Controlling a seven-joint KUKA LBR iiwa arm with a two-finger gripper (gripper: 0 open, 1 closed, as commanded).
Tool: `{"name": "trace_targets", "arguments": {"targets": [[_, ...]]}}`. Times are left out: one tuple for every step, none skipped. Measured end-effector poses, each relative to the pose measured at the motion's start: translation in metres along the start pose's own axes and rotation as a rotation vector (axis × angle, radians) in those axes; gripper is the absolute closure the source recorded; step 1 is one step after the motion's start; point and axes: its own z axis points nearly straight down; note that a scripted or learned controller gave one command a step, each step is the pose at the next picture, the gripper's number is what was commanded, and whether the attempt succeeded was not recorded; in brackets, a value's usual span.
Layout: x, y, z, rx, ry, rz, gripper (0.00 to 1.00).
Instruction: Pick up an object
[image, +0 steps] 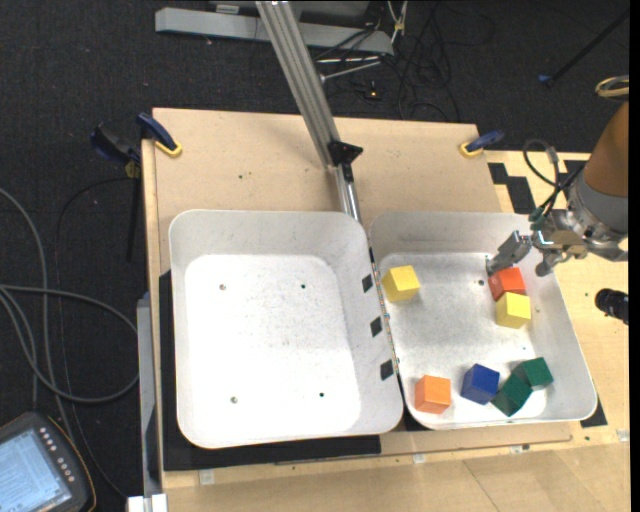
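Two-finger gripper (520, 252) spread, nothing pinched, poised just above small red-orange cube (507, 281), which touches small yellow cube (513, 309) just below it; I'd straddle red-orange cube's free sides before descending.

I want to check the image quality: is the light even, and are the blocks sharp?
In the camera view the light is soft and even, with faint shadows under the blocks; the white bins look bright but not glaring; the yellow block is fairly sharp; the gripper is slightly soft.
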Motion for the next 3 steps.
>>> {"name": "trace_targets", "arguments": {"targets": [[0.0,0.001,-0.003,-0.004,-0.002,-0.002,0.0],[0.008,0.005,0.058,0.0,0.0,-0.003,0.0],[0.006,0.011,0.072,-0.025,-0.009,0.0,0.0]]}}
